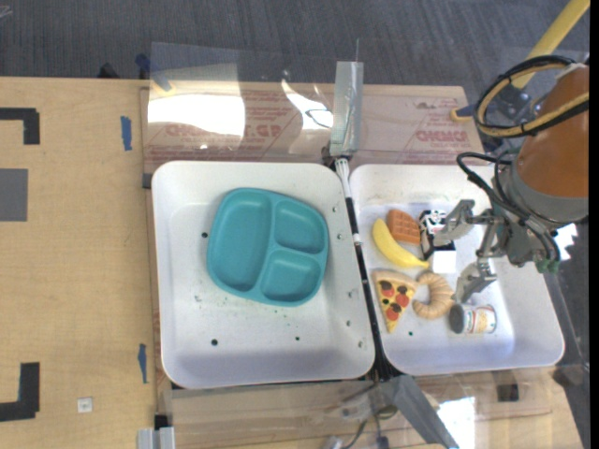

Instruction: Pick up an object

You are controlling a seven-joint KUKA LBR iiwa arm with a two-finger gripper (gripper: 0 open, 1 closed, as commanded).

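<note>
Looks like the approach step: jaws point(468, 251) spread wide above the croissant point(435, 295), next they drop and pinch it.

Divided plate point(267, 246) in left bin point(178, 344); banana point(398, 247), pizza slice point(393, 297), can point(473, 320) in right bin point(533, 344).

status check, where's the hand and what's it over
Hand in the right bin, fingers spread, nothing between them. Below it: croissant and small can. Banana and pizza slice lie further left. Teal plate alone in left bin.
</note>
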